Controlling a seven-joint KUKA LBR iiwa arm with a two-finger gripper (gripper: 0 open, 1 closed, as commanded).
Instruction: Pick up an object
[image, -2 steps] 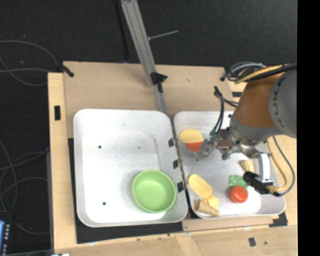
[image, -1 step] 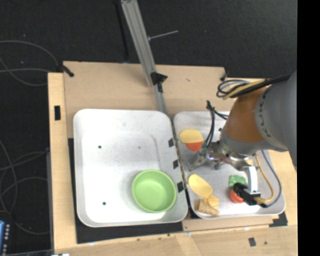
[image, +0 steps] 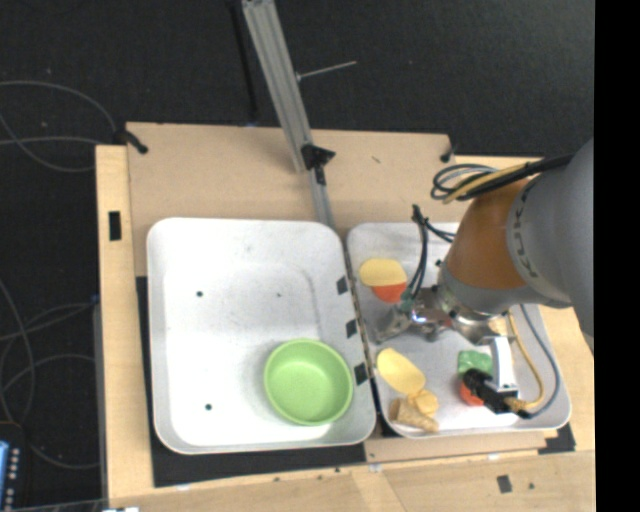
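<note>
Here, arm (image: 497, 252) over right bin (image: 386, 246).

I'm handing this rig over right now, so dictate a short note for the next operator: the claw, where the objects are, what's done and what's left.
Claw: low inside the right bin, among the items; grip state unclear, no object seen lifted.
Right bin: yellow-and-orange piece just beyond the claw, yellow piece and tan lump toward the near edge, green piece and red piece under the arm.
Left bin: green bowl.
Done: the reach into the right bin.
Left: grasp one object and lift it.
</note>
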